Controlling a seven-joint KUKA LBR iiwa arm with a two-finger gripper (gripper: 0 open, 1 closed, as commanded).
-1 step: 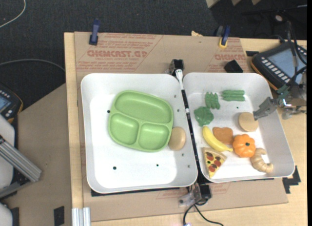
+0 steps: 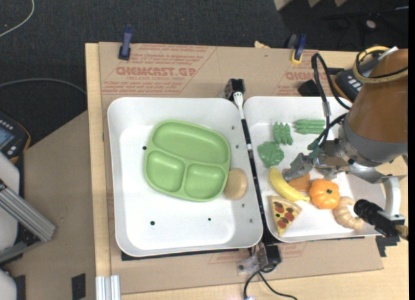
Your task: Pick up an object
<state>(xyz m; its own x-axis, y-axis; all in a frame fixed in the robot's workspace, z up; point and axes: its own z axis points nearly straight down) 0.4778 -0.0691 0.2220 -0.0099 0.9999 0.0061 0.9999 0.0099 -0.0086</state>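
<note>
Reaching in from the right, the arm [image 2: 379,107] hangs over the right bin [image 2: 259,107], its orange band high over the bin's right side and the gripper [image 2: 305,166] low among the toy foods near the bin's middle. Its metal tips sit just above an orange-brown piece [image 2: 299,184] and beside the banana [image 2: 286,186]; whether they are apart or together I cannot tell, and nothing is plainly seen between them.

This bin is crowded. A green leafy piece [image 2: 271,154] lies just left of the gripper, a darker green cluster [image 2: 283,132] behind it, and a green pod-like piece [image 2: 308,125] further back near the arm. The small pumpkin [image 2: 324,194] sits just right of the banana, touching or nearly so. A pizza slice [image 2: 284,214] lies near the front edge, and a tan pastry-like piece [image 2: 347,214] rests by the front right corner — close to the rim, with little room beside it. The clearest floor is at the back left corner.

The left bin [image 2: 123,182] holds a green divided plate [image 2: 187,160] near its middle and a tan egg-shaped item [image 2: 235,184] touching the plate's right edge, near the wall shared with the other bin. Wide bare floor runs along its front and left sides — the plate stands well apart from those rims.
</note>
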